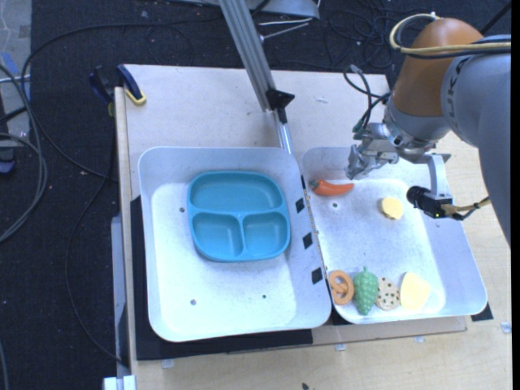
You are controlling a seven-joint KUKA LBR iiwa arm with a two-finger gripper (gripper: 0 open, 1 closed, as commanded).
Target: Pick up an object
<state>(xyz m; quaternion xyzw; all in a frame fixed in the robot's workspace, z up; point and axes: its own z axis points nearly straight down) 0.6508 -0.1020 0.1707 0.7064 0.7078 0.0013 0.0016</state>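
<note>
One sausage (333,188) just below end effector (358,167)

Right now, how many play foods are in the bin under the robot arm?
6: an orange carrot at the back near the gripper, a yellow piece mid-bin, and a pretzel, green piece, cookie and yellow wedge along the front.

Orange sausage-like piece (334,188) lies flat nr top-left of right bin. Small yellow chunk (392,209) mid-bin, apart. Along front edge, L to R, close together: pretzel (340,285), green bumpy item (366,291), dotted cookie (388,294), pale yellow wedge (413,291).
</note>
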